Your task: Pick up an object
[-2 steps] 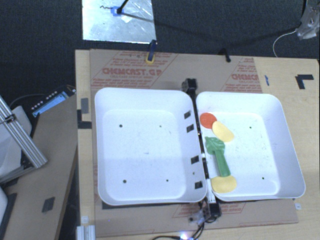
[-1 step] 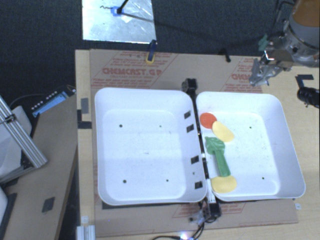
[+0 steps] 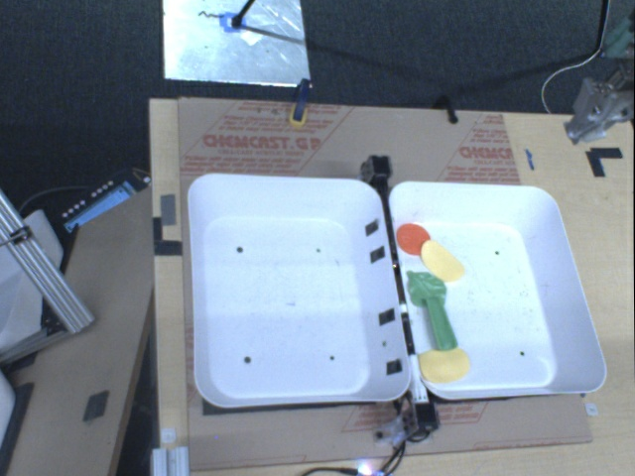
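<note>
Risk: flat red disc (image 3: 412,236), yellow oval piece (image 3: 443,261), green plastic handled toy (image 3: 434,310) and second yellow piece (image 3: 444,366) sit in a chain against the right white bin's (image 3: 571,266) left wall. A descent probably clips the wall or shoves a neighbour. Grey gripper (image 3: 599,107), apparently, is parked far upper right, well apart, holding nothing; how open it is I can't tell.
</note>
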{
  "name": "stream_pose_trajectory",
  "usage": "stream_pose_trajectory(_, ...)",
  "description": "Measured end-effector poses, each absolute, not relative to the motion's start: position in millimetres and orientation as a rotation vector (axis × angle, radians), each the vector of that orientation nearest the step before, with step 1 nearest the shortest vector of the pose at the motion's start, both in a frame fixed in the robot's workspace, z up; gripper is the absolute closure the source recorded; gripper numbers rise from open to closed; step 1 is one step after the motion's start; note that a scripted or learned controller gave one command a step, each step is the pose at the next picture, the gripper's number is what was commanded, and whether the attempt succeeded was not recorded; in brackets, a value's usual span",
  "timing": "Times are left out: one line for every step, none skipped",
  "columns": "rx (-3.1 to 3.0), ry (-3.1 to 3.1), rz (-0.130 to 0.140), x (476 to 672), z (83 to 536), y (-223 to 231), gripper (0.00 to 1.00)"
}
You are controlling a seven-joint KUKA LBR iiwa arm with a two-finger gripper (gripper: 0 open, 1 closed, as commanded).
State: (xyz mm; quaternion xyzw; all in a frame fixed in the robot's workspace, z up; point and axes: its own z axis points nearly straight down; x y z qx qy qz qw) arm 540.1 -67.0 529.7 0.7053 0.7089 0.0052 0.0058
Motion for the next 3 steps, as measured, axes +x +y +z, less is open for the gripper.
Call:
stream_pose_trajectory(2.224, 2.233, -0.012, 509.1, 309.0, -18.7, 1.00)
stream_pose_trajectory(2.217, 2.216, 0.010, 498.5, 374.9, -34.3, 1.00)
stream_pose_trajectory(2.203, 2.217, 0.025, 513.7, 544.8, -24.2, 1.00)
